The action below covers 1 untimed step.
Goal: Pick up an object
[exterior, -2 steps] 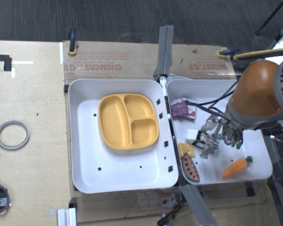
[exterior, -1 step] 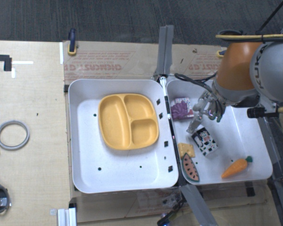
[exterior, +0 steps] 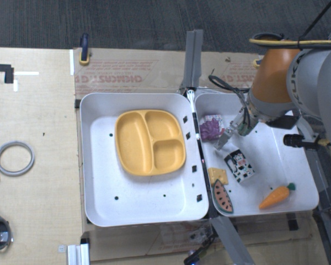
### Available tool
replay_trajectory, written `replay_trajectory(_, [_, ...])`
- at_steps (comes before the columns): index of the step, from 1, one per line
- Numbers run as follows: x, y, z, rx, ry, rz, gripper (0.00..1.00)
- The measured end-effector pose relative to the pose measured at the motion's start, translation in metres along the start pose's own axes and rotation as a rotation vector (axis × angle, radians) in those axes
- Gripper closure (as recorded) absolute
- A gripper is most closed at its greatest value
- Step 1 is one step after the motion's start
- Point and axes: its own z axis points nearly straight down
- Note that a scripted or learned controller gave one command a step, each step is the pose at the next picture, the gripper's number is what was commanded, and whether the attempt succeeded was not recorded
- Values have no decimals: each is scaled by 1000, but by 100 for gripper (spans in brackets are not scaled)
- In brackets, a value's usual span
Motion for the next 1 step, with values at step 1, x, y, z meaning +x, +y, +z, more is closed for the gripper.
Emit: replay_trajectory(1, [25, -33, -1, 2, 2, 247, 0])
